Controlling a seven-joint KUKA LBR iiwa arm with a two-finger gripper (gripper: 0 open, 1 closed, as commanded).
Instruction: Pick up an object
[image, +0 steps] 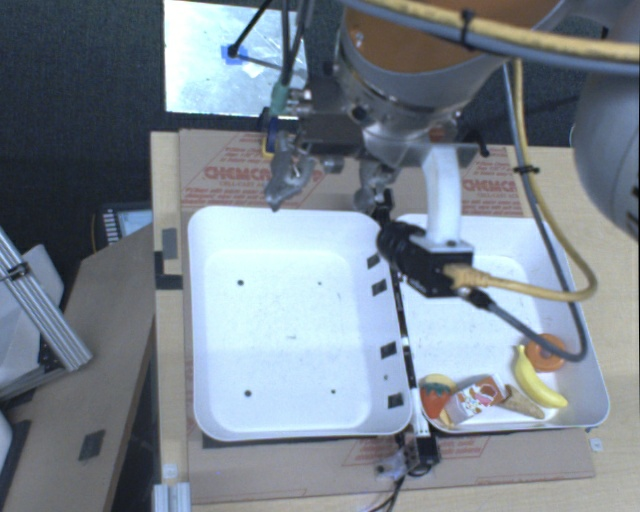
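Observation:
Several small objects lie in the front corner of the right bin (596, 392): a yellow banana (537, 378), an orange round item (547, 351) behind it, a red-orange fruit (436, 395), a red and white packet (474, 398) and a small brown piece (521, 403). My gripper (330, 186) hangs high over the back rim of the left bin (215, 300), far from those objects. Its two fingers stand apart, open, with nothing between them.
A black box (428, 265) on a white bracket with a yellow cable (530, 290) hangs from the wrist over the divide between the bins. Cardboard lies under both bins. A metal frame (40, 310) stands off the bench at the left.

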